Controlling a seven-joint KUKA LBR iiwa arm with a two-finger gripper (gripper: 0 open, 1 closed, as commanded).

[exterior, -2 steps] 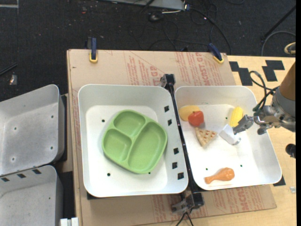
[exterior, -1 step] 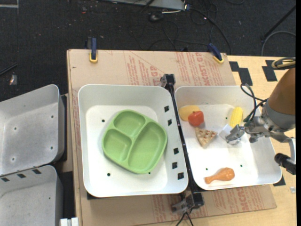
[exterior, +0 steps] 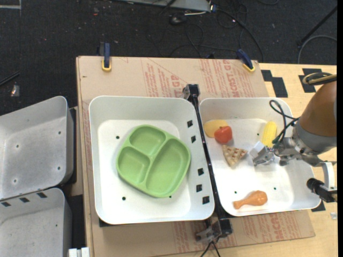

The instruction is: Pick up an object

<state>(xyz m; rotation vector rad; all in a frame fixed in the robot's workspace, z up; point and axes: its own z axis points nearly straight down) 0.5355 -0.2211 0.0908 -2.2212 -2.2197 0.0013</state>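
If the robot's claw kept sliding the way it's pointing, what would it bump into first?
The gripper points left across the right bin. First it would probably meet the waffle piece, just beside it, though height above the bin floor is hard to judge.

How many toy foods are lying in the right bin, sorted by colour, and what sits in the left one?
Yellow: 2, a lemon-like piece and a corn cob
Red: 1, tomato
Tan: 1, waffle-patterned wedge
Orange: 1, drumstick
Green: 1, divided plate in the left bin
Total: 6 things, 5 foods and 1 plate
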